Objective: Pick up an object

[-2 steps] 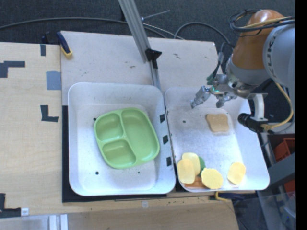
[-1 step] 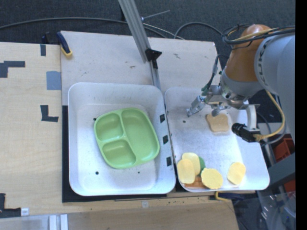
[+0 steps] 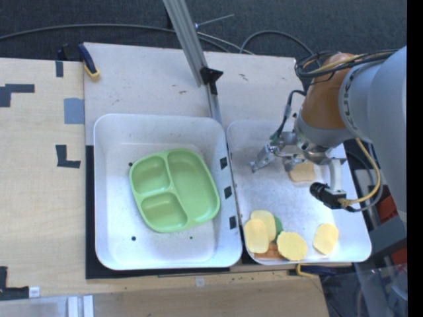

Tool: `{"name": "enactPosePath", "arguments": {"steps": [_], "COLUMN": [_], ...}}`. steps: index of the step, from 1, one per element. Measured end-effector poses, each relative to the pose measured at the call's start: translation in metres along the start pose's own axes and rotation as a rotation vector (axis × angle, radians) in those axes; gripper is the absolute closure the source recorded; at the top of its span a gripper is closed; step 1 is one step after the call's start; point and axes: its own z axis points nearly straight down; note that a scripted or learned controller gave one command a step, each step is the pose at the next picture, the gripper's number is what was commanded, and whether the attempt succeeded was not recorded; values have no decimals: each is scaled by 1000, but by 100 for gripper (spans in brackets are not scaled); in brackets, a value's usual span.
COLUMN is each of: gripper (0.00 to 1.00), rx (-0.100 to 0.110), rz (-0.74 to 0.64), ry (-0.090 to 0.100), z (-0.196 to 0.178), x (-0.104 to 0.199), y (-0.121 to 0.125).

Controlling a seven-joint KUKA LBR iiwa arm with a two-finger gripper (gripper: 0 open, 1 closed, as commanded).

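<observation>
My gripper [image 3: 263, 153] hangs over the back half of the right bin [image 3: 246, 136], pointing left, and looks open with nothing between its fingers. A tan block [image 3: 302, 173] lies on the bin floor just to the gripper's right, partly hidden under the wrist. Along the bin's front edge lie several flat yellow pieces: one at the left [image 3: 256, 234], one in the middle [image 3: 291, 246], one at the right [image 3: 325, 238]. A bit of green [image 3: 278, 225] peeks out from behind them.
A green divided plate [image 3: 174, 190] lies in the left bin [image 3: 109, 177]. A slanted metal rail [image 3: 188, 35] runs down to the bins' shared back corner. The grey arm with its orange band [image 3: 324, 104] and black cables crowd the right bin's right side.
</observation>
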Motion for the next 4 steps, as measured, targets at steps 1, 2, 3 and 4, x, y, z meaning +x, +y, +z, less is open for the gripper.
{"name": "enactPosePath", "arguments": {"steps": [1,2,3,4], "gripper": [0,100,100,100], "rx": [-5,-5,-8,-10], "rz": [0,-1,0,0], "ry": [-1,0,1,0], "z": [35,23,-19,-79], "x": [0,1,3,10], "y": [0,0,2,7]}}
